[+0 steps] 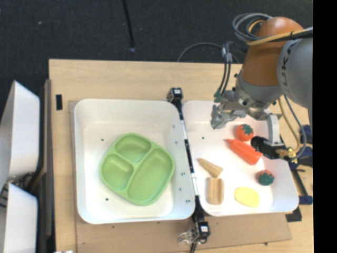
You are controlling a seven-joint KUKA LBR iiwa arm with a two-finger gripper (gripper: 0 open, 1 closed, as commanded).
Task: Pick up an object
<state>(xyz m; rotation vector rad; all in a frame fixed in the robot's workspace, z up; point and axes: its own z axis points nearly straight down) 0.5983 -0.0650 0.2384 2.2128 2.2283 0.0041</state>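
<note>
While its open-or-closed state cannot be told, pincer (224, 116) low over the right bin (202, 117), beside the tomato (244, 132).

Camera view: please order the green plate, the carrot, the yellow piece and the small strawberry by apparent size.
1. green plate
2. carrot
3. yellow piece, fairly close to the carrot in area
4. small strawberry

Divided plate (138, 168) in left bin (84, 141), toy foods in right bin (202, 117), hand (220, 118) above it.

Robotics lab: wooden bench (131, 75), twin white bins (87, 141), cabled arm (274, 51).
</note>
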